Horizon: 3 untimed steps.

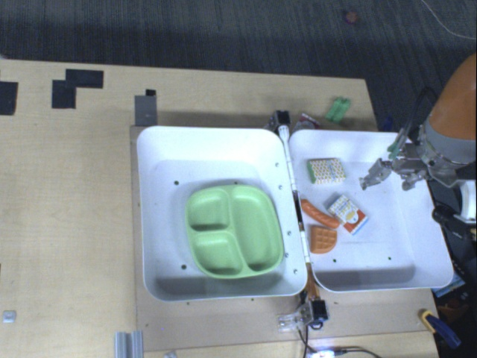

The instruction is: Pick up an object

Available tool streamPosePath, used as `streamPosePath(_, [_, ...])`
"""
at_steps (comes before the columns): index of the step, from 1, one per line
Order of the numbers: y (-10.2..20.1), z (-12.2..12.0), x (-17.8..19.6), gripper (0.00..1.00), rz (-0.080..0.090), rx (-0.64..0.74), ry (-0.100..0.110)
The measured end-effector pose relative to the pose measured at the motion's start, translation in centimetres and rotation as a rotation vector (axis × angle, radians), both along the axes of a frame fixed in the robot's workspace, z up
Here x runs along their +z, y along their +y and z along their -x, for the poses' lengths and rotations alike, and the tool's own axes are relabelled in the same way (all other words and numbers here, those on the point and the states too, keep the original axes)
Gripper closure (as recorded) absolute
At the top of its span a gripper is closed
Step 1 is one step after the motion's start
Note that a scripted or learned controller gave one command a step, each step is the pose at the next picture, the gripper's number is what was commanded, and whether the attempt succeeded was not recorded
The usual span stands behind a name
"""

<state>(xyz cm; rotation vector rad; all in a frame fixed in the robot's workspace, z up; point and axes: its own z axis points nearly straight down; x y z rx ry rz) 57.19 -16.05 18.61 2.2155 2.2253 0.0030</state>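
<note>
The arm [456, 114] comes in from the right, its orange band above the right bin [395, 267]. The gripper [387, 171] hangs over that bin's upper right part, pointing left. Its fingers [373, 176] look spread a little, with nothing between them.

The things to pick lie in the left half of the right bin. A speckled pale block [326, 171] sits highest, left of the gripper and apart from it. Below it lies a small box [348, 212], white with an orange edge, turned at an angle. Just left of the box is an orange sausage-shaped piece [319, 215], slanted, close to the bin's left wall. Under that, touching or nearly touching it, is an orange waffle-like piece [323, 239]. The box, the sausage piece and the waffle piece crowd together; the block stands alone. The bin's right and lower parts are bare white floor.

The left bin [156, 200] holds a green divided tray [234, 230], lying flat near the middle.

On the table [67, 222] behind the bins lies a green item [337, 110], near the right bin's upper rim. A dark clamp [281, 119] sits where the two bins meet at the top, and wires with a small connector [313, 313] at the bottom of that seam. Black marks [74, 86] show at the table's upper left.
</note>
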Motion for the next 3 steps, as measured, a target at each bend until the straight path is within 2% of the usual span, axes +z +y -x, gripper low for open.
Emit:
streamPosePath(1, [0.3, -6.9, -9.5, 0.00, 0.002, 0.002, -0.013])
streamPosePath(2, [3.9, 0.1, -10.0, 0.00, 0.001, -0.002, -0.003])
streamPosePath(3, [3.9, -0.2, -8.7, 1.00, 0.003, -0.001, -0.011])
